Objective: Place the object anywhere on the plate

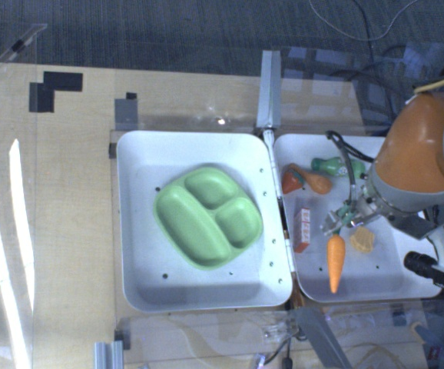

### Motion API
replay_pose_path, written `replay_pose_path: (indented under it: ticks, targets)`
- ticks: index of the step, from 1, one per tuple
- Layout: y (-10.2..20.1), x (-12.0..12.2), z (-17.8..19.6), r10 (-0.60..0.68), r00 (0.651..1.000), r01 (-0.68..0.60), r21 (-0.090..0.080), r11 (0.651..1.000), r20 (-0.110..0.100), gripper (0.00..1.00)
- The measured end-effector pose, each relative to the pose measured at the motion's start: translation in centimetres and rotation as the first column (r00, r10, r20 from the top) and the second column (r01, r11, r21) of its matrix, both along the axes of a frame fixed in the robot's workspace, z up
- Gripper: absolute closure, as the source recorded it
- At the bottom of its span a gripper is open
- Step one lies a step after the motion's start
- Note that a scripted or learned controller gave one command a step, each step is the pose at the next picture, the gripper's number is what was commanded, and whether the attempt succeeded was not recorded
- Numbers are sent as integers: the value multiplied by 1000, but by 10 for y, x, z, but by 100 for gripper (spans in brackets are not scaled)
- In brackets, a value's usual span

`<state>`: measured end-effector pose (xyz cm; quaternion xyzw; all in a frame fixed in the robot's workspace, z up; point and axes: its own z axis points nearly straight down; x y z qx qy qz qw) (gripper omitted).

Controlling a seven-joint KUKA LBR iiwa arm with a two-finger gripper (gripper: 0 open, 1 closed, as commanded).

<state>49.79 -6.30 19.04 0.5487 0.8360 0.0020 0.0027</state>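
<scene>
The left bin (134,283) carries the plate (209,217), a green one with three compartments, lying slantwise about the middle of the bin floor with nothing on it. A metal divider runs between the bins.

In the right bin (383,287), near its left wall, lies a small red packet (303,230). Toward the far left corner sit an orange-red piece (305,180) and, just beside it on the right, a green thing (328,164). The carrot (335,261) lies near the front edge, its tip pointing at the front wall. Just right of its top is a pale yellow lump (362,240).

The gripper (350,215) hangs low over the middle of this bin, just above the carrot's top and beside the lump. Whether its fingers are spread or closed cannot be told from here, and nothing is plainly seen between them.

Judging by this, the step in hand is the pick: nothing has reached the plate. Which object is meant is unclear; the carrot or the lump seems likeliest. The next move calls for a firm grasp, a lift clear of the wall and divider, then a carry leftward to the plate.
</scene>
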Motion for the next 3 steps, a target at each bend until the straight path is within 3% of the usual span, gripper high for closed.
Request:
replay_pose_path:
  ticks: [1,2,3]
  targets:
    - [70,54,-6,-120,993,120,1,993,-2,100]
    - [137,76,3,-154,988,154,1,988,-3,100]
    - [137,76,3,-154,988,154,0,988,-3,0]
